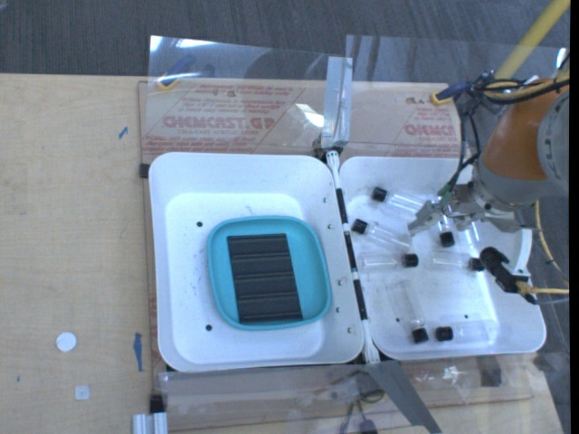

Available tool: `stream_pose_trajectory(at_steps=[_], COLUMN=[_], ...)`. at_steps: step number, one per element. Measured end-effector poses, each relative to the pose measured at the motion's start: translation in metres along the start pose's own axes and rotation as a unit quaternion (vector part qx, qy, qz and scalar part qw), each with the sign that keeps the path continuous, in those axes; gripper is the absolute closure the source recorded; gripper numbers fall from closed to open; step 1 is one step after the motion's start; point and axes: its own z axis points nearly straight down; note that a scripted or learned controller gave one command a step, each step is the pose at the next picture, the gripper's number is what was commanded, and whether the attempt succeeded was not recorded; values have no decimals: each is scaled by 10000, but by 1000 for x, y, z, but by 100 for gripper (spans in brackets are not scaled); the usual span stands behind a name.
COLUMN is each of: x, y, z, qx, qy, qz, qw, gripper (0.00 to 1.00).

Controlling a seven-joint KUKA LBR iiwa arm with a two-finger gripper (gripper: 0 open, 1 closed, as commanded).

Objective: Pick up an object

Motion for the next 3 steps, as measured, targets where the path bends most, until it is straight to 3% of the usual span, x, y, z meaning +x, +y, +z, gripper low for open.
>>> stream_pose_trajectory(at_steps=[1,2,3], x=[9,-24,2], y=[-18,4,12], z=[8,7,9], qx=[100,76,102], qy=[17,142,30], qz=[17,-119,-187], qw=[9999,9998,9998], gripper=[0,0,0])
